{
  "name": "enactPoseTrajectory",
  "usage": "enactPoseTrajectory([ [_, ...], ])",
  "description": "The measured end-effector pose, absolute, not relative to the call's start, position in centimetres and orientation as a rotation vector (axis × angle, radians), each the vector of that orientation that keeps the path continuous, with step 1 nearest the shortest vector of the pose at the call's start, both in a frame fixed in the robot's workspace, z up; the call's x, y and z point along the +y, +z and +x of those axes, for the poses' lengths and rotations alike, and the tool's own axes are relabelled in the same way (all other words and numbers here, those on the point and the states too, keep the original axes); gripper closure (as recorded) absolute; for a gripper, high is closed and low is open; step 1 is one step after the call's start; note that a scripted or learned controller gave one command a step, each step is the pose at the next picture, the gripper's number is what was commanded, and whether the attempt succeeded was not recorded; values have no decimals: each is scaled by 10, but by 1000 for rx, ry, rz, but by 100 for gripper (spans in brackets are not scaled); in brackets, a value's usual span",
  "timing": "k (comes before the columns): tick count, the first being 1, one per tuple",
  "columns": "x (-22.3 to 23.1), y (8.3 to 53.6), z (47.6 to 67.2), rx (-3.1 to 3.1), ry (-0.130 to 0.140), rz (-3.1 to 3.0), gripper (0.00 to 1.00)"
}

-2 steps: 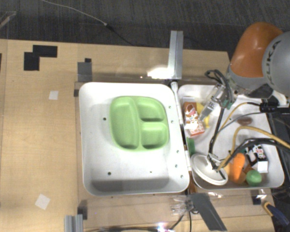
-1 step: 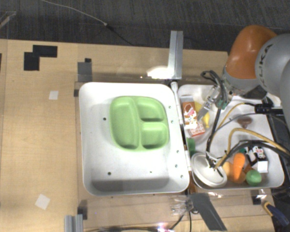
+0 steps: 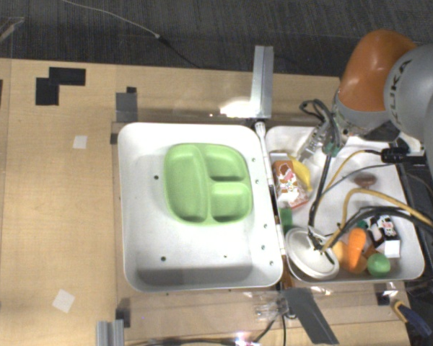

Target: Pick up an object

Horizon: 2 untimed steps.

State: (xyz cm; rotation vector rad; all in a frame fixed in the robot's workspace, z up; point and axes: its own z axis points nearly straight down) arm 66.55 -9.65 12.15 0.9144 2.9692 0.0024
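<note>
Objects crowd your right bin (image 3: pixel 411 215); can't tell the gripper's (image 3: pixel 312 148) state, and those cables (image 3: pixel 325 186) could snag your grab.

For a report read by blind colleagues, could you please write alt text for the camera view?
A grey robot arm with an orange band reaches from the right over the right white bin, which holds a carrot, a green ball, a metal bowl and a snack packet. The left bin holds a green divided tray.
</note>
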Motion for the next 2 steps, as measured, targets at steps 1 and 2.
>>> enactPoseTrajectory([
  [1, -153, 199, 650, 3005, 1, 853, 100],
  [2, -208, 234, 617, 3115, -3, 303, 100],
])
